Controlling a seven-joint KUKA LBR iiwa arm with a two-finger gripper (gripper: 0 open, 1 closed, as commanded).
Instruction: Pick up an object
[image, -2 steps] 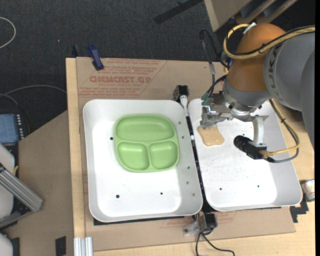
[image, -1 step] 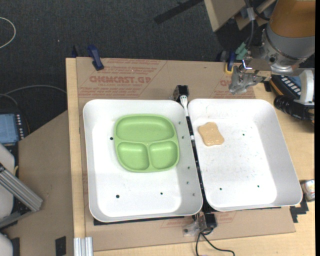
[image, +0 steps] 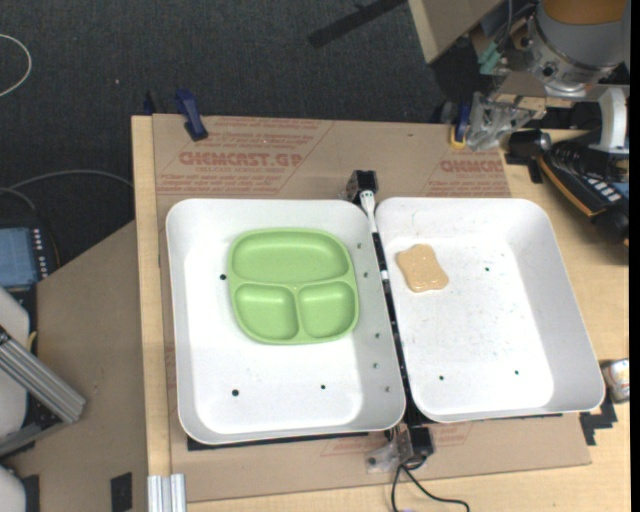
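A tan, flat, toast-shaped piece (image: 421, 268) lies in the right bin (image: 520, 330), near its upper left corner. A light green divided plate (image: 293, 285) with three compartments rests in the upper middle of the left bin (image: 270, 400). The arm's gripper (image: 495, 112) hangs at the top right, beyond the far edge of the right bin, well apart from both objects. Nothing shows between its fingers.
Both bins sit on a brown cardboard sheet (image: 250, 150). A blue clamp (image: 190, 114) holds the sheet's far left corner. Black equipment (image: 590, 175) lies at the right edge. A black connector (image: 364, 185) sits between the bins at the top.
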